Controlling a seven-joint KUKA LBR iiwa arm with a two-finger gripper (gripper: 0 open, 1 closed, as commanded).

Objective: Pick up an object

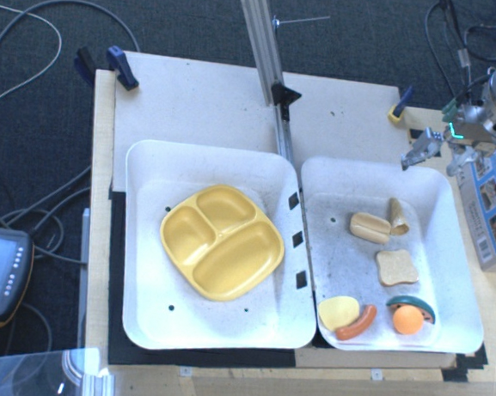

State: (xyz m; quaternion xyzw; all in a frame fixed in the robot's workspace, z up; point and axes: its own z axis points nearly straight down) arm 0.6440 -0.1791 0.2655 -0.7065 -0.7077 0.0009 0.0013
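The right bin (pixel 454 211) holds toy food: a tan bread roll (pixel 370 227), a small tan piece (pixel 397 215) leaning beside it, a toast slice (pixel 396 267), an orange ball (pixel 407 321) resting on a teal ring (pixel 420 306), a pale yellow disc (pixel 338 313) and a red sausage (pixel 356 324). My gripper (pixel 442 154) hangs over the bin's far right corner, well above the food. Its fingers are spread open with nothing between them.
A yellow divided plate (pixel 221 242) lies in the left bin (pixel 146 184). A metal pole (pixel 269 57) rises from the seam between the bins. A printed box (pixel 489 205) stands just right of the right bin. Blue clamps (pixel 121 65) grip the board's far corners.
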